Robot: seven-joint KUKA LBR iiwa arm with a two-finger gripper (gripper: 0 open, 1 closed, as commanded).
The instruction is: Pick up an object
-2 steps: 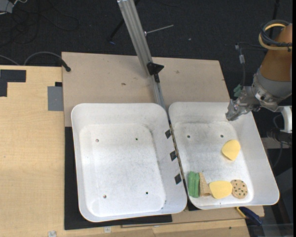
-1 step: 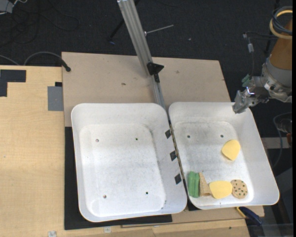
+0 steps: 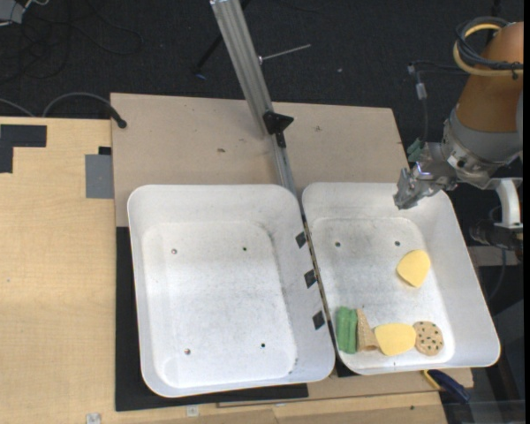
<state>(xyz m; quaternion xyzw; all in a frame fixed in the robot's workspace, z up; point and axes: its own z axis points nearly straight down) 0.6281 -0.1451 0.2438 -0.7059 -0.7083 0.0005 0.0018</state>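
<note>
Two shallow white bins sit side by side on the desk (image 3: 203, 148), and all the small things lie in the right bin (image 3: 371, 215). Along its 6 o'clock edge runs a tight row: a green piece (image 3: 346, 329) at the left, a tan, crumbly-looking piece (image 3: 365, 329) touching it, then a flat yellow piece (image 3: 394, 338), and a round cookie (image 3: 428, 337) with dark chips at the right end. A second yellow piece (image 3: 413, 268) lies apart from that row, toward 3 o'clock in the same bin. The left bin (image 3: 212, 290) shows its bare, speckled floor.

The grey arm comes in from 3 o'clock, and its hand (image 3: 409, 193) hangs over the right bin's 1 o'clock corner, well away from every piece. From where I stand I cannot tell how its grip is set, and nothing shows in it. A slanted aluminium rail (image 3: 247, 78) rises from between the bins toward 12 o'clock.
</note>
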